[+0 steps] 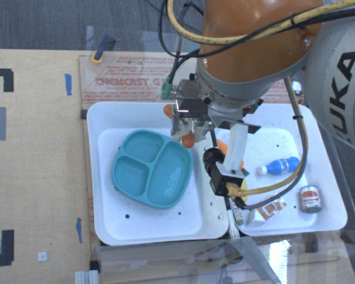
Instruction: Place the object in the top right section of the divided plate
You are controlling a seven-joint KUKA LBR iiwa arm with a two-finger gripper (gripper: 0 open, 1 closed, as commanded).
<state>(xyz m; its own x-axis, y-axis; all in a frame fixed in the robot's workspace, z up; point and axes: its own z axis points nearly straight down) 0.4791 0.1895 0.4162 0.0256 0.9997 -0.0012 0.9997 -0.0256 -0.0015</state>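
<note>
Pale wood makes up the table (35,176) you are working over, with two shallow white bins side by side; the left bin (100,218) carries the teal divided plate (152,168), the right bin (328,215) a blue-and-white bottle (279,167), a small can (310,198) and a flat packet (271,209). Your tool (188,132) hangs just off the plate's upper right edge, near the ridge between the bins. Something orange (189,139) sits right at the fingertips, and it looks gripped, with the fingers drawn in around it, though the arm's bulk hides much of them, so take that as likely and not certain.

By my reading the pick is done and the carry is nearly over; what is left is a short shift left and down over the top right section, then the release. All three sections of the plate look bare, so nothing has been placed yet.

Watch the raised rim of the plate and the bin wall just behind the tool. Open room lies to the left over the plate; the yellow cable (272,185) trails over the right bin
</note>
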